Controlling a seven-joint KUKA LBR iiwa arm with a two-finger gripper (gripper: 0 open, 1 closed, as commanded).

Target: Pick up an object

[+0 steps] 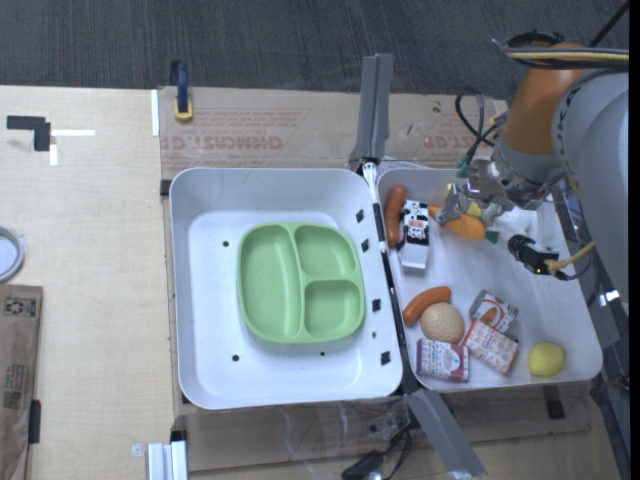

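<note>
Where gripper (462, 208) reaches | orange fruit (466, 228) touching below | grip: cannot tell

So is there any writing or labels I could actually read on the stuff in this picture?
Red print on the cardboard sheet behind the bins: it appears upside down and too blurred to read.
Recycling-type mark on the brown paper bag at far left: a symbol, no readable words.
Small cartons and the cow-patterned box in the right bin: printing too small to read.

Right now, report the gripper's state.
Gripper: low in the right bin, at an orange object; whether it is open, closed or holding cannot be told.
</note>
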